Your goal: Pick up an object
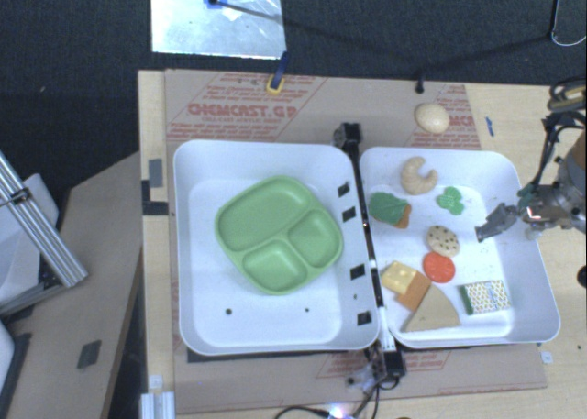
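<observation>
The right bin [523,179] holds several toy foods. A tan croissant [418,175] lies near the back, with a green and orange piece [390,209] and a small green leaf [449,199] in front of it. Further forward are a speckled cookie [443,240], a red slice [439,268], a yellow cheese block [401,278], a tan wedge [431,313] and a green-speckled square [486,296]. My gripper [493,223] comes in from the right and hangs over the bin's right half, to the right of the cookie, with nothing seen held in it.
The left bin [197,170] bears a green divided plate [278,234]. A beige egg-shaped object [431,116] rests on the cardboard behind the right bin. A black divider with clips [359,225] runs between the bins. A shiny sheet [218,5] lies on the floor beyond.
</observation>
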Available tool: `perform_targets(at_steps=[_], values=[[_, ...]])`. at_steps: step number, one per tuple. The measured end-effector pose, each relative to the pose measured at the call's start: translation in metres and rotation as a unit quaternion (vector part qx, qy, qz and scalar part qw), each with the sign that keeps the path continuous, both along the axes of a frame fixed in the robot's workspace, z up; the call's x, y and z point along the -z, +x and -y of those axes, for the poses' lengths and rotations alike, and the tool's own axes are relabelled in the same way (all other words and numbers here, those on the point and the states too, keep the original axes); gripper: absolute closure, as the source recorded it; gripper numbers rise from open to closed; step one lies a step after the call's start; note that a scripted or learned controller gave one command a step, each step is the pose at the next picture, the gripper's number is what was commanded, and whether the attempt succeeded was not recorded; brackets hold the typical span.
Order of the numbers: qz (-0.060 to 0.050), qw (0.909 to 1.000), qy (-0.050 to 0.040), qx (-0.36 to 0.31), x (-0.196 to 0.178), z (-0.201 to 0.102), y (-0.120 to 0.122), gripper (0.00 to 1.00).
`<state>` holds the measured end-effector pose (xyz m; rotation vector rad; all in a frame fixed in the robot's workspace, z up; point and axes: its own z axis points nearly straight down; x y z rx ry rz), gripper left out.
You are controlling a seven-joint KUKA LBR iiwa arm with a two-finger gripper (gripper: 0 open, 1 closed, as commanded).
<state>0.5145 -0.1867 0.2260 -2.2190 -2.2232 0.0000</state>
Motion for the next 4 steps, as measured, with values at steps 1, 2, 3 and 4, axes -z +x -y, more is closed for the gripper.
perform_targets(at_steps=[1, 2, 3, 4], values=[[-0.001, 1.0, 0.0004, 0.0, 0.06, -0.007, 0.003, 0.0], [-0.001, 1.0, 0.0002, 0.001, 0.116, 0.001, 0.007, 0.0], [0.001, 1.0, -0.0004, 0.001, 0.141, 0.001, 0.008, 0.0], [0.004, 1.0, -0.0004, 0.001, 0.129, 0.001, 0.01, 1.0]])
